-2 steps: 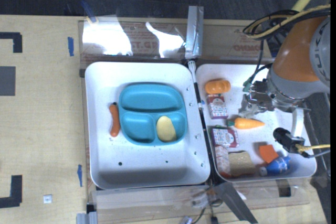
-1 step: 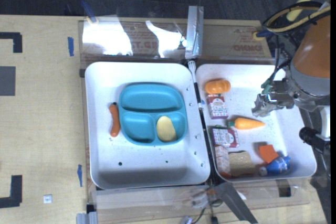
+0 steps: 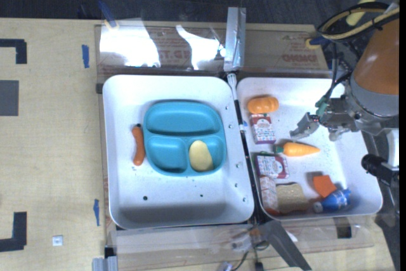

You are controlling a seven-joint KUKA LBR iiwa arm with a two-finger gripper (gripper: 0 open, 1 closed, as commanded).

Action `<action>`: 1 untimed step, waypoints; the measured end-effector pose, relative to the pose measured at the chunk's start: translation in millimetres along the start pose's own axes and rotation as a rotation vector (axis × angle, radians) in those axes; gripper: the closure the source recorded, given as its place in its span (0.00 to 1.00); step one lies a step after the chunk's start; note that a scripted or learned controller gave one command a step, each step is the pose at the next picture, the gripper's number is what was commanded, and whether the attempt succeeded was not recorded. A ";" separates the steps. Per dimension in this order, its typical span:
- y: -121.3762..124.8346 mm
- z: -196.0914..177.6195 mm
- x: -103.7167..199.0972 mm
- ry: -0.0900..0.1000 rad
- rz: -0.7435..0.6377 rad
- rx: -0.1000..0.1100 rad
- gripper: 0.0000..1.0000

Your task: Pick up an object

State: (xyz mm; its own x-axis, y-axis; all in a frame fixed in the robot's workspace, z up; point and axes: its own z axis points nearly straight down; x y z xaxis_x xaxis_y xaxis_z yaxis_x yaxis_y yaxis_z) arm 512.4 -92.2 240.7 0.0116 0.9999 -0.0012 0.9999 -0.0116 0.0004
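Camera view: gripper (image 3: 312, 125) over right bin (image 3: 355, 95), just above the carrot (image 3: 301, 149).

We read the fingers (image 3: 303, 126) as spread and released, nothing btwn them, pointing left w/ tips just up-left of the carrot. Carrot lies flat mid-bin, thick end left, taper to the right, clear of its neighbours: bun (image 3: 262, 104) further back, red packet (image 3: 262, 130) left, 2nd packet (image 3: 272, 165) just below-left. Nearer the front: toast (image 3: 291, 195), orange block (image 3: 324, 185), blue toy (image 3: 335, 199). We judge the carrot a light, stiff plastic toy w/ a smooth, prob. slippery, round skin, so it could roll or squirt out. Best hold, we think: across the thick middle, jaws square to its long axis, not the tapered end. Left bin (image 3: 120, 136) has a blue tray (image 3: 166, 148) w/ a lemon (image 3: 200, 155) in it and a sausage (image 3: 137, 145) beside.
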 end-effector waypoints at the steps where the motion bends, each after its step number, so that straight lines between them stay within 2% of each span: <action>1: 10.6 149.7 -42.7 0.000 -0.221 -0.001 0.00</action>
State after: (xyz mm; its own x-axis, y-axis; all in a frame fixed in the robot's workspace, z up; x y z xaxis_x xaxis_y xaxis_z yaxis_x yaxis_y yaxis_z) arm 522.6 -135.2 91.1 -0.2078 0.9782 -0.0012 0.9782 0.2078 0.0015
